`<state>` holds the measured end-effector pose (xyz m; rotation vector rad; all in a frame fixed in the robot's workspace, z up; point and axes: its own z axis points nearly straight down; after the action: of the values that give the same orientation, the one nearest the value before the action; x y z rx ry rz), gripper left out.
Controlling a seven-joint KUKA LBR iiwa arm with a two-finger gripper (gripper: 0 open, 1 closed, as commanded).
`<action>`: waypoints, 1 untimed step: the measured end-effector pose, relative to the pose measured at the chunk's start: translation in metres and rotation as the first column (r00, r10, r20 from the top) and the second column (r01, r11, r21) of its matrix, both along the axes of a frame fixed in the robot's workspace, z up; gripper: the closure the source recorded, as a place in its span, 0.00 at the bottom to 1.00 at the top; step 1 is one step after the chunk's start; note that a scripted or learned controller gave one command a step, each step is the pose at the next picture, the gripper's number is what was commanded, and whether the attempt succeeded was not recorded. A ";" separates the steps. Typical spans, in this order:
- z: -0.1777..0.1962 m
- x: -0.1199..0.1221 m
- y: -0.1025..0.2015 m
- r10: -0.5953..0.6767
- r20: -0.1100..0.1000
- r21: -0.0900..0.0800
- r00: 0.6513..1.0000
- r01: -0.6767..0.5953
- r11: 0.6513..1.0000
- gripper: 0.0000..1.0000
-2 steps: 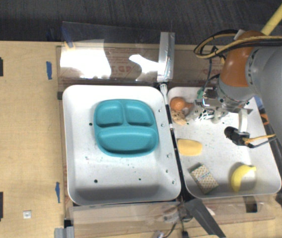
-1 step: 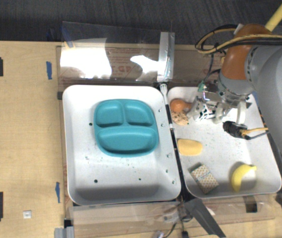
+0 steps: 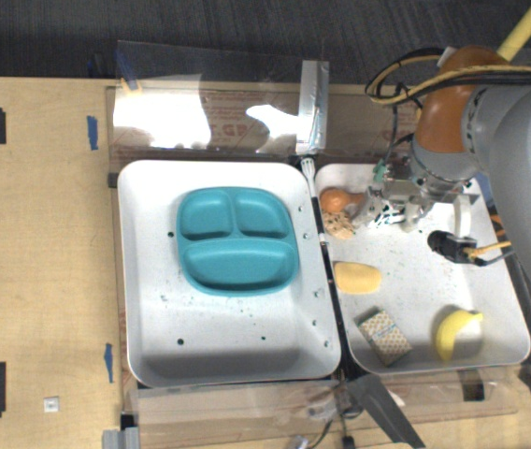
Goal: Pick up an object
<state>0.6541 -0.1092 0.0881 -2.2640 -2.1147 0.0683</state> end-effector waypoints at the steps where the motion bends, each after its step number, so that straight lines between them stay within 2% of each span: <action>1: 0.011 0.001 0.002 0.004 0.003 0.001 1.000 -0.004 1.000 1.00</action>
<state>0.6556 -0.1070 0.0990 -2.2605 -2.1204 0.0640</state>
